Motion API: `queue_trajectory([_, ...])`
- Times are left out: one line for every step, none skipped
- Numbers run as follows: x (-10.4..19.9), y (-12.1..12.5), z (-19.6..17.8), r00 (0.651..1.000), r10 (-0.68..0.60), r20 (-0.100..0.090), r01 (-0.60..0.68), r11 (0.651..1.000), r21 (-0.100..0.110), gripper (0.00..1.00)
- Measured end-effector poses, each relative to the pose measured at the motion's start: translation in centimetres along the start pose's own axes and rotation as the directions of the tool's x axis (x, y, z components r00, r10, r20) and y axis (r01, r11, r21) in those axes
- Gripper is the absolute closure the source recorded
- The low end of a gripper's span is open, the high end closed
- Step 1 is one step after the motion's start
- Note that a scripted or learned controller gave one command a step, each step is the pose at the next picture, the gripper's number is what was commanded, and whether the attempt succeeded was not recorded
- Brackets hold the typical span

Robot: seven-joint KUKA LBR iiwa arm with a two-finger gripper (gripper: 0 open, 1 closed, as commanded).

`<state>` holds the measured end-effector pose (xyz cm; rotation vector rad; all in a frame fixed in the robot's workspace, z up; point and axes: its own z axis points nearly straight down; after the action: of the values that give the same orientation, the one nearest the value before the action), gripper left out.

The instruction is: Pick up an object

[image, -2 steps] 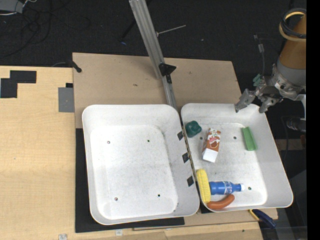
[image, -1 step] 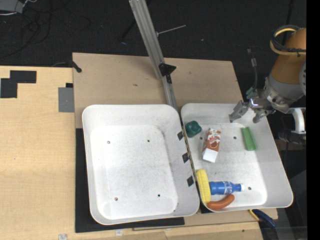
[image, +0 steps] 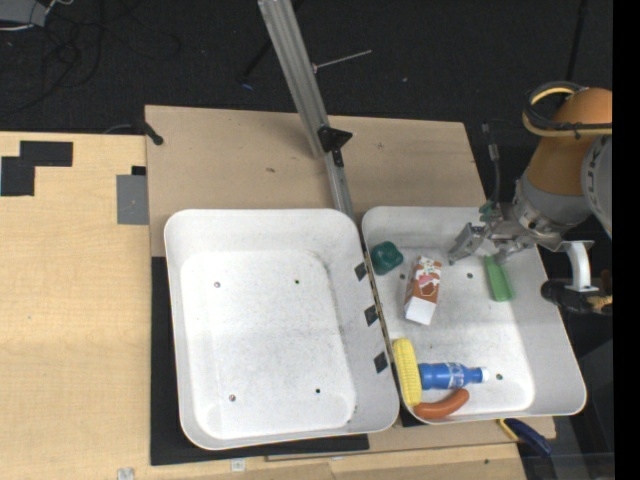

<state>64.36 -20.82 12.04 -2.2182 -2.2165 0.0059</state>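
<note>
Right white bin [image: 560, 388] | gripper [image: 487, 245] fingers spread, holding nothing | green block [image: 498, 279] just below it | carton [image: 425, 290] lower-left

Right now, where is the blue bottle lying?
The blue bottle lies in the right bin, near its front edge, between the yellow corn cob on its left and the orange sausage just in front of it.
</note>
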Motion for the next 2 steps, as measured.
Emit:
queue_trajectory([-0.1, 0.1, -1.4, 1.000, 0.002, 0.002, -0.002, 1.000, -0.005, 1.00])
queue_trajectory([0.0, 0.1, -5.6, 1.000, 0.001, 0.002, -0.001, 1.000, -0.010, 1.00])
